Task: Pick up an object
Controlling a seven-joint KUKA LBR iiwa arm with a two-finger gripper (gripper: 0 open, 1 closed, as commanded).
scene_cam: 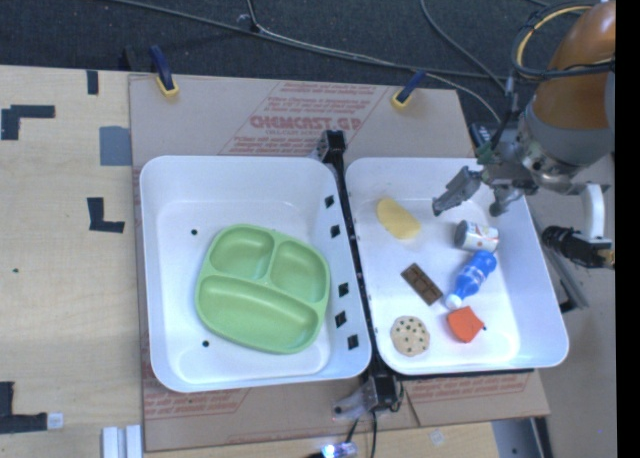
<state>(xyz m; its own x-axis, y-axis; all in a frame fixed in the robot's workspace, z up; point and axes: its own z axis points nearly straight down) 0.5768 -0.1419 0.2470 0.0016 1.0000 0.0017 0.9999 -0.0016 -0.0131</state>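
Note:
The right bin (520,351) holds a yellow lump (398,218), a brown bar (421,283), a round cookie (409,335), an orange-red block (464,325), a blue bottle (472,277) and a small grey and white can (476,237). My gripper (478,194) hangs over the bin's far right part, just above the can. Its two dark fingers are spread apart, with nothing between them. One finger (452,192) points left toward the yellow lump; the other sits near the can.
The left bin (160,196) holds a green divided plate (265,288). A black divider (340,236) runs between the bins. Cables cross the dark floor behind. A black clamp (578,244) sticks out at the right edge.

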